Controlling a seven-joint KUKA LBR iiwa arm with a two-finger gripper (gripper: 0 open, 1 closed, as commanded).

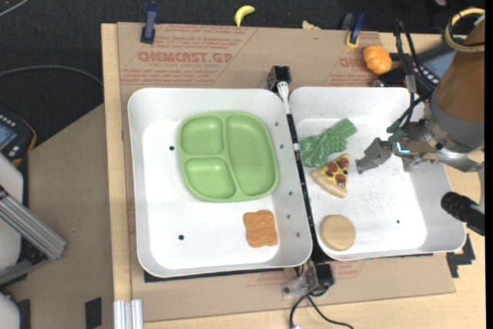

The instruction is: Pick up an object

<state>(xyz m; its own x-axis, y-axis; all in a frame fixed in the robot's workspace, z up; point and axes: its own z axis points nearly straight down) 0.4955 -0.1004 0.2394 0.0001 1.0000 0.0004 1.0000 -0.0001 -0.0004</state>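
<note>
The right bin holds a green leafy toy, a pizza slice just below it, and a round tan bun near the front edge. My gripper hovers over this bin, just right of the pizza slice and the leafy toy. It looks open, with nothing between its fingers. The grey arm with its orange band comes in from the right. In the left bin lie a green divided plate and an orange waffle-like piece.
A small orange fruit and a yellow banana lie on the cardboard behind the bins. Blue clamps grip the back edge. A black ridge separates the two bins.
</note>
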